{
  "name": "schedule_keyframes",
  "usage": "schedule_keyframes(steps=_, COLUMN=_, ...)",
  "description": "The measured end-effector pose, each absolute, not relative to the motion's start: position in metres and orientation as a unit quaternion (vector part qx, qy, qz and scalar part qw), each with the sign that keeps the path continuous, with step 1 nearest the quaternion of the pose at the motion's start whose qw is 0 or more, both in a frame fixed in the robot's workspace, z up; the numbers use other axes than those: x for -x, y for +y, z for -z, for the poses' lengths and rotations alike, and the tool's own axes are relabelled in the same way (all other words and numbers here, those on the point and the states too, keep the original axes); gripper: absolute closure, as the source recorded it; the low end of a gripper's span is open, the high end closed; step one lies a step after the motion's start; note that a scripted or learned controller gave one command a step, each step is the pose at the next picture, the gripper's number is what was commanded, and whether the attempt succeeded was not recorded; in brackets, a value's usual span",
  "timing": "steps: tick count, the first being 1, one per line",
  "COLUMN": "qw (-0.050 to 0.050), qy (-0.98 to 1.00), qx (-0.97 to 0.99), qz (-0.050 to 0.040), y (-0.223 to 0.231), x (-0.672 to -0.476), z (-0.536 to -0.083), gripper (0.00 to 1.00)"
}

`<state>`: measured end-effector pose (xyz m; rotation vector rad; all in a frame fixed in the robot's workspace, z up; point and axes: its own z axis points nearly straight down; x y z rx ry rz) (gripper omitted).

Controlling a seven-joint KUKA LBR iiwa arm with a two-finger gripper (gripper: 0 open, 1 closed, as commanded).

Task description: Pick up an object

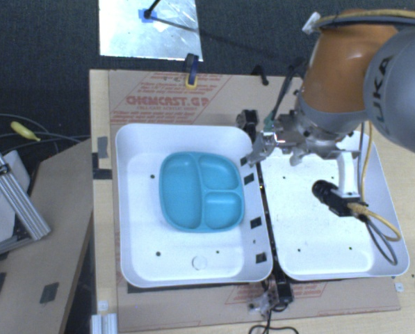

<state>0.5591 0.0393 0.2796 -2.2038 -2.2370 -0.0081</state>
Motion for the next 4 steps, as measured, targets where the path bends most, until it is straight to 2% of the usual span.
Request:
schedule_keyframes(steps=1, qw=0.0, qy=-0.711, qx=0.703, qz=0.0035, y=0.092, x=-0.51, z=-0.336, gripper=0.0)
schedule_keyframes(steps=2, qw=-0.003, qy=-0.71, qx=0.704, qz=0.0067, y=0.139, x=-0.549, z=-0.429, gripper=0.0)
schedule_keyframes(steps=3, qw=-0.001, qy=-0.71, qx=0.704, qz=0.0054, y=0.164, x=-0.501, z=-0.506, gripper=0.0)
schedule_keyframes(steps=4, qw=-0.001, qy=-0.71, qx=0.704, qz=0.0028, y=0.162, x=-0.504, z=-0.512, gripper=1.0)
